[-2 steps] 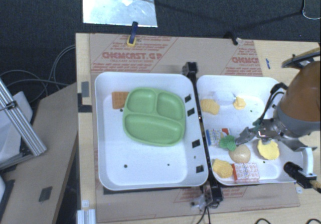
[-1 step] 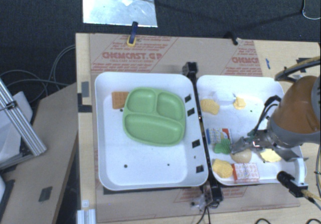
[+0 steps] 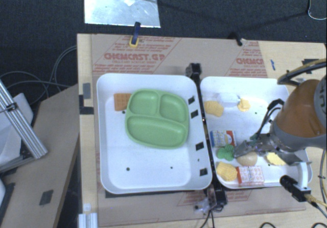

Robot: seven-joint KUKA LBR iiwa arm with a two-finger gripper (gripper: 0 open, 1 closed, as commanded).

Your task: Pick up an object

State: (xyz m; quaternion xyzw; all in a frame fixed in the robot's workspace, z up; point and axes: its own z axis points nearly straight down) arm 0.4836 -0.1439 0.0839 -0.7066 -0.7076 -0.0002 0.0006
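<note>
The right bin holds several small toy foods. A beige rounded piece lies near its front, with a green leafy piece just to its left. My gripper hangs low over the bin, directly above the beige piece and beside the green one. The arm's orange band covers the bin's right part. I see nothing lifted clear of the bin floor.
A white carton with red and blue print, a red-and-white packet and yellow pieces lie around the gripper. The left bin holds a green divided plate and an orange cracker.
</note>
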